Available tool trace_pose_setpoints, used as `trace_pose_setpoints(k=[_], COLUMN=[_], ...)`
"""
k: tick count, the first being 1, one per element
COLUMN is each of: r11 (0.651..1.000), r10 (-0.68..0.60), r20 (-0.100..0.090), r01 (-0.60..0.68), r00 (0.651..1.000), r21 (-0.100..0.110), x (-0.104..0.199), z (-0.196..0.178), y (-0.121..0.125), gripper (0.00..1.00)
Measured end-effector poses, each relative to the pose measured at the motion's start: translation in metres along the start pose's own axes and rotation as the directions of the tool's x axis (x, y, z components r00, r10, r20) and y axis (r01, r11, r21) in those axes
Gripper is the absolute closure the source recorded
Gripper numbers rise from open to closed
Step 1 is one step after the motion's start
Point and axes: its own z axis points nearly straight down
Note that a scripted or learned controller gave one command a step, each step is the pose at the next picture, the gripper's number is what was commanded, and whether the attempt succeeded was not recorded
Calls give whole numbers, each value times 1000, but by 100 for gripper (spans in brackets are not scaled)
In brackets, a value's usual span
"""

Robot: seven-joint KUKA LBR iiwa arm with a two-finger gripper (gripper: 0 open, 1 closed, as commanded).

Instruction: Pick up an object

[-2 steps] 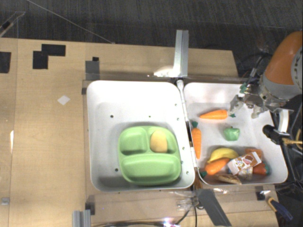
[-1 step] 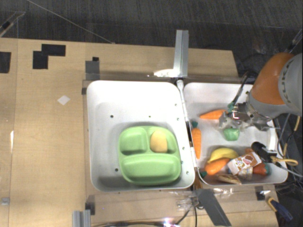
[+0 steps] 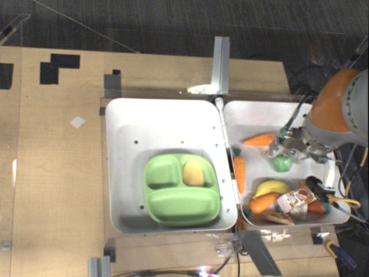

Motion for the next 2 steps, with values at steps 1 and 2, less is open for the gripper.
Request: trace_pose_setpoints(k=[1, 2], r11=[1000, 978], r10=[-3, 210], r20=[-2, 8], r01=[3, -210], r00=[1000, 978], r21=[-4, 14], x=[2, -6], z=[-10, -10], y=[3, 36], gripper=[100, 100])
